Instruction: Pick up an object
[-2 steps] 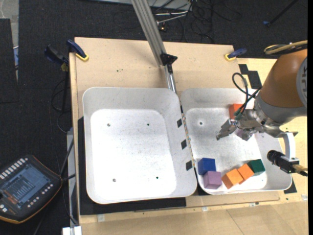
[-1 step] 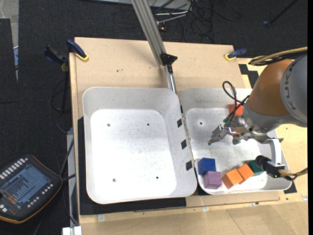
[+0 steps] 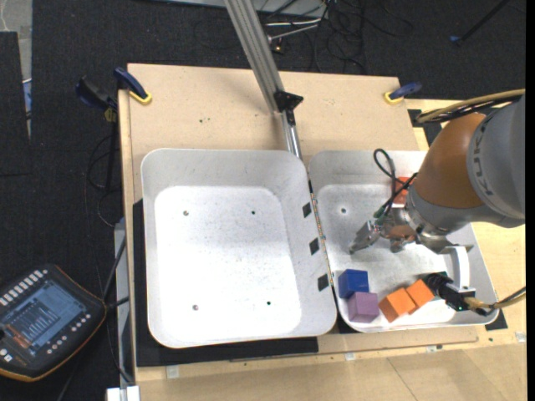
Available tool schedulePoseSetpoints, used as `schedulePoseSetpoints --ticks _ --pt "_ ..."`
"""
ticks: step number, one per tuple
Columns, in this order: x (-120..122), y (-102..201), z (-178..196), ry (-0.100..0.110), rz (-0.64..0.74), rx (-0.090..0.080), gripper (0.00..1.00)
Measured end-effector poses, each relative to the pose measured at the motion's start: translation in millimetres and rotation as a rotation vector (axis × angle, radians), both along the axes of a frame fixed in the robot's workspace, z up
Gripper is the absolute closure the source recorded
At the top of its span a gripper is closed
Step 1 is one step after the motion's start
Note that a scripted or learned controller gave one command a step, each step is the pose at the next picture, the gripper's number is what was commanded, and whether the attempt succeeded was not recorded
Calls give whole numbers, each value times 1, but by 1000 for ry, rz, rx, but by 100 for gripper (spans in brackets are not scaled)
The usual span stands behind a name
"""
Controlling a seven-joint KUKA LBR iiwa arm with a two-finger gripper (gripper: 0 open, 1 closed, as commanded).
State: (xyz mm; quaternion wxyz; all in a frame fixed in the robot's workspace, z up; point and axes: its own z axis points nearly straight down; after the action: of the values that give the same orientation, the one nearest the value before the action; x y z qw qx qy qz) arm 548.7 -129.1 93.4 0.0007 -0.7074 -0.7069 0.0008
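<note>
The right bin (image 3: 351,195) holds several small blocks near its front edge: a blue cube (image 3: 354,281), a purple cube (image 3: 363,306) just in front of it, and an orange block (image 3: 400,302) to their right. My gripper (image 3: 378,240) hangs over the bin's middle, a little behind and to the right of the blue cube. It looks open, with nothing between its fingers. A small red-orange piece (image 3: 405,183) peeks out behind the wrist, mostly hidden by the arm.
The left bin (image 3: 221,241) lies beside the right one, its rim meeting it at the middle. A slanted metal pole (image 3: 255,44) comes down to the bins' back edge. The grey arm (image 3: 468,174) covers the right bin's right side.
</note>
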Motion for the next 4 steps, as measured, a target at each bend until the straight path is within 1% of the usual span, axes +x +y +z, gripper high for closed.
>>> schedulePoseSetpoints --ticks 1,2,3,4 --pt "1 0 12 -3 -1 0 100" --pt "-2 -1 55 -7 1 -1 100" --pt "-7 -9 106 -8 -1 -2 100" --pt "-7 -13 170 -11 3 -3 100"
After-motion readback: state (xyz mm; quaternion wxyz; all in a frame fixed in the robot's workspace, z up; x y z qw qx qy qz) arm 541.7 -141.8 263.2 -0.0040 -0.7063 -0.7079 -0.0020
